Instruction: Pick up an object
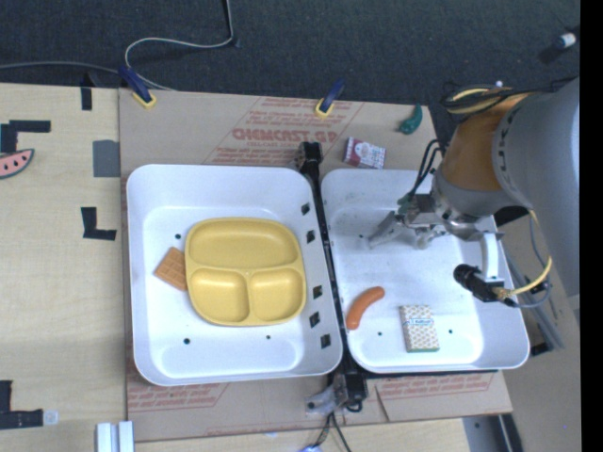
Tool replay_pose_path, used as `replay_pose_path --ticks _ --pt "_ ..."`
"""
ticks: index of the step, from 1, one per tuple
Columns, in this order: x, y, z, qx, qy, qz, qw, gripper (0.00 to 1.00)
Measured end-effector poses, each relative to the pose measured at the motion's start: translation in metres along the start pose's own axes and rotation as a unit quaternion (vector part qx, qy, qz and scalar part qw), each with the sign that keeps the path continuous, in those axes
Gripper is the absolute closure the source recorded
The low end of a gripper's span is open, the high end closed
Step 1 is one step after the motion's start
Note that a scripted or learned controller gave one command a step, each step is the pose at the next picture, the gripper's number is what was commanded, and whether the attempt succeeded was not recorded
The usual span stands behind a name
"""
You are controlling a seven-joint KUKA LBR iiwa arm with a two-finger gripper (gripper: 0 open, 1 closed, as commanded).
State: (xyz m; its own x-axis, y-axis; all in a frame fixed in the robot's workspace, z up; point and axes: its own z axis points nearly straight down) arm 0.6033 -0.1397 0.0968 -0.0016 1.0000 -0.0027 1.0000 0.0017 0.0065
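Pincer (377, 234) sits low over the right bin (490, 351), toward that bin's 11 o'clock corner, its thin fingers angled toward the divider; whether they stand apart or closed cannot be told from this slant, and nothing is seen between them. Judged from the task, it is placed to search for a grasp, yet the bin floor under it looks bare.

Left to right across the desk (57, 281):
- Pink scrap (11, 163) at the far 9 o'clock edge, with black tape marks near it; well apart from the work.
- Left bin (151, 347) carries a yellow divided tray (247, 269), flat and near centre. An orange cracker-like square (171, 269) is tucked partly under the tray's 9 o'clock rim, so the tray would hinder a grab there.
- Cardboard sheet (273, 125) lies beneath both bins, held by yellow clips (141, 90) at 12 o'clock.
- Small red-and-white packet (364, 153) lies on the cardboard outside the bins, just beyond the right bin's 12 o'clock wall.
- Orange sausage-shaped piece (365, 306) lies in the right bin at 7 o'clock, near the divider; that wall may crowd a finger.
- Patterned card box (419, 329) lies flat at 6 o'clock, just beside the sausage, apart from it.

Both likely targets lie toward 6 o'clock of the pincer, in open floor. Arm (499, 158) and its cables fill the bin's 3 o'clock side.
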Motion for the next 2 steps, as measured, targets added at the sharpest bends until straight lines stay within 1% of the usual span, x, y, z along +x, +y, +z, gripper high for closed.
replay_pose_path --ticks 1,2 --pt "0.0007 -0.0001 -0.0092 0.0 0.001 0.0 1.0 1.0" --pt "0.0007 -0.0002 -0.0091 0.001 0.001 0.0 1.0 0.0"
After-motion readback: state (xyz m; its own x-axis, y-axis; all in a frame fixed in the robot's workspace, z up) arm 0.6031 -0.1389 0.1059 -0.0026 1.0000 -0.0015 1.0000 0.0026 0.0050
